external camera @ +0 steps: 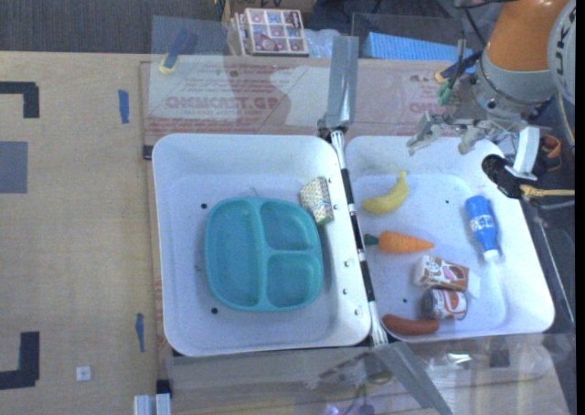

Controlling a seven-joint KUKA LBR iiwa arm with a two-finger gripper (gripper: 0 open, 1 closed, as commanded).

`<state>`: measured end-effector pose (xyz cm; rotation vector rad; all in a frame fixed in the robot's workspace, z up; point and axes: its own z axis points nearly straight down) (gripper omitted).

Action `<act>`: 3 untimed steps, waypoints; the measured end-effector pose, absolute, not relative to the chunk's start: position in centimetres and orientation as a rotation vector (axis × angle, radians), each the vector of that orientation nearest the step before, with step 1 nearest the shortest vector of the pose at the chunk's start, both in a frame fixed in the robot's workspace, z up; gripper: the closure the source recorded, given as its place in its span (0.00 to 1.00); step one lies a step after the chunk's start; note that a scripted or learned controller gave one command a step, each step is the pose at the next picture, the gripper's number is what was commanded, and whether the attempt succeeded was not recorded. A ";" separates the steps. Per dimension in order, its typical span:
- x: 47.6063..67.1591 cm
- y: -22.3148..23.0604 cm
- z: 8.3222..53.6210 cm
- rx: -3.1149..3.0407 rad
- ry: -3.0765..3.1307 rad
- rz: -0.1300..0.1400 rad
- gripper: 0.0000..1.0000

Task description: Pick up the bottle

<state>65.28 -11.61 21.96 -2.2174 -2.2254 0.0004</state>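
Sausage (410, 324) lies nearest the front edge of the right bin (539, 313), with a small can (448, 304) and a crumpled carton (442, 271) just behind it. Next back is a carrot (402, 242), then a banana (388, 196) close to the wall shared with the left bin (174, 166). That left bin holds a teal divided tray (264, 254) and a small patterned packet (317, 199) at the tray's far corner.

My target, the bottle (482, 227), lies on its side toward the right of the right bin, blue body with its white cap pointing to the front. It sits apart from the carton and carrot, so nothing crowds it.

My pincer (450, 133) hangs over the far edge of the right bin, beyond the bottle, fingers spread open and holding nothing. I judge that I am at the approach step, with no grasp yet made. The next move calls for coming nearer and to the right, turning so my fingers straddle the bottle's narrow width, then descending. Being round, it could roll away when touched.
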 end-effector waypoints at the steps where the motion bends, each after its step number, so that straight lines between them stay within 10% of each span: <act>1: 61.3 -20.3 9.6 -2.035 -2.394 0.000 0.00; 3: 53.8 -21.7 8.8 -1.952 -2.464 -0.017 0.00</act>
